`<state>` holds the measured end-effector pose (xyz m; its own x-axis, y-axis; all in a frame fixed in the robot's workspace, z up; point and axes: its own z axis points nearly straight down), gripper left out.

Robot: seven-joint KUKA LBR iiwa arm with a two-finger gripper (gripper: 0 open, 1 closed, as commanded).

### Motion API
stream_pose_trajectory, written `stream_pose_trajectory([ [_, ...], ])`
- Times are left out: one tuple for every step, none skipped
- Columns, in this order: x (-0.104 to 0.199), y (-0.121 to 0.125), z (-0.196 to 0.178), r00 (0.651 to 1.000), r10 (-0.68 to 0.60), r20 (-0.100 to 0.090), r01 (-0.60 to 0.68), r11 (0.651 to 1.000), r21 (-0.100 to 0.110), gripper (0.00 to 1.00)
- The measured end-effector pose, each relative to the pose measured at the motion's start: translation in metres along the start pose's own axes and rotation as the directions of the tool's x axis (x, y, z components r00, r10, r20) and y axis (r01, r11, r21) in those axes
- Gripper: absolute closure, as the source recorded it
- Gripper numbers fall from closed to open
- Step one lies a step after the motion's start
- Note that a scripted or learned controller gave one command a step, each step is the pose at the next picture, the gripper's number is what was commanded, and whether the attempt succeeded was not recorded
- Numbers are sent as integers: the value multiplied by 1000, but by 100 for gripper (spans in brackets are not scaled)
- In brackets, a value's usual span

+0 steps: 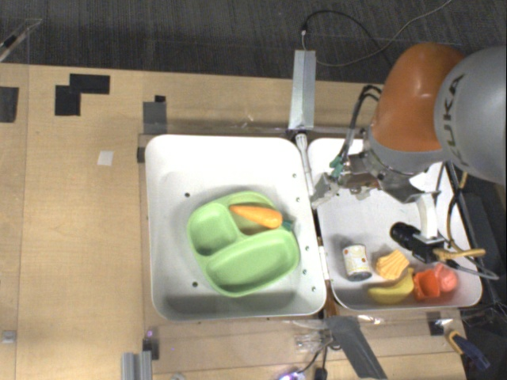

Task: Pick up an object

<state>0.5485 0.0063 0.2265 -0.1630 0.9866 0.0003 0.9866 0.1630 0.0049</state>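
Bench (71, 212): pale wood, carrying the two white bins side by side.
Left bin (170, 180): holds one green plate and what lies in it; the rest of its floor is bare white.
Green plate (245, 264): a divided plate sitting right of the bin's middle, turned at a slant. It has two small compartments on the far side and one large one on the near side.
Carrot (256, 214): orange, lying almost level in the far right compartment of the plate, with its thick end toward the wall between the bins.
Gripper (323, 187): low over the wall between the two bins, at the far left corner of the right bin, just beside the plate's far right edge. Whether it is spread or closed cannot be told from this angle.
Right bin (372, 220): its things are bunched along the near wall, well apart from the gripper.
Small can (356, 261): pale, with a yellowish label, leftmost of the bunch.
Orange ridged piece (392, 264): just right of the can, touching the banana.
Banana (390, 291): yellow, lying along the near wall under the ridged piece.
Red-orange fruit (434, 283): at the banana's right end, near the bin's near right corner.
Arm (420, 93): grey with an orange band, reaching in from the right over the far part of the right bin.
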Motion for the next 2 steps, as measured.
stream_pose_trajectory([
  [-28, -49, 34, 996, 84, 1, -84, 996, 1, 0],
  [-88, -74, 102, 998, 61, 1, -61, 998, 2, 0],
])
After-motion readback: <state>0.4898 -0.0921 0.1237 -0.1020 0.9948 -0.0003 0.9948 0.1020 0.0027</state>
